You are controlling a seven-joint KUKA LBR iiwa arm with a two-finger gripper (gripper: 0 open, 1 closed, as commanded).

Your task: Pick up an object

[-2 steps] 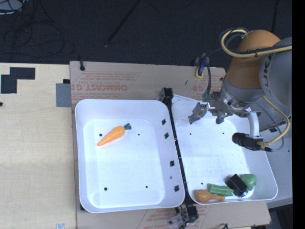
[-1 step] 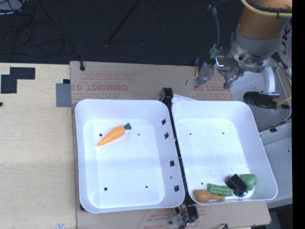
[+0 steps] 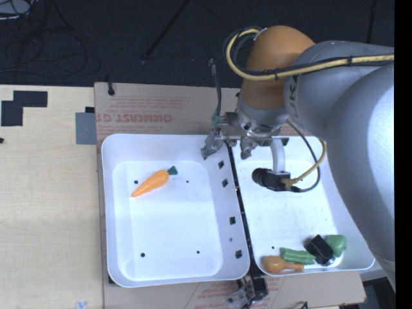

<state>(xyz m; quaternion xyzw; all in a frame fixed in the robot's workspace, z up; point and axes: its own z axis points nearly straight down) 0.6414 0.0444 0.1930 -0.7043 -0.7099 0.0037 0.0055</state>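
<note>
- Down at the near right corner of the right bin [image 3: 360,253], your likeliest pick is a small cluster: a green piece [image 3: 297,255], a black block [image 3: 320,248] and an orange pear-shaped piece [image 3: 282,264].
- Those three sit touching or overlapping, pressed against the bin's near wall. My guess is the curved corner gathers loose things, and that makes a clean two-finger grasp awkward.
- You can see the green piece's long axis running roughly left to right along the wall; the orange piece lies the same way, its narrow end toward the right.
- Over in the left bin [image 3: 116,230], the toy carrot [image 3: 152,182] lies alone on open floor, well apart from every wall.
- Its long axis is on a slant: orange tip toward the near left, green top toward the far right. Judged from here, it's the easier target for you, with room on both flanks.
- Now the gripper [image 3: 228,145]: it hangs over the divide between the bins at their far edge, fingers spread apart, nothing between them.
- A dark cylinder [image 3: 271,179] with a cable hangs just beside it, over the right bin.
- So no pick is made yet; you're well away from both candidates.
</note>
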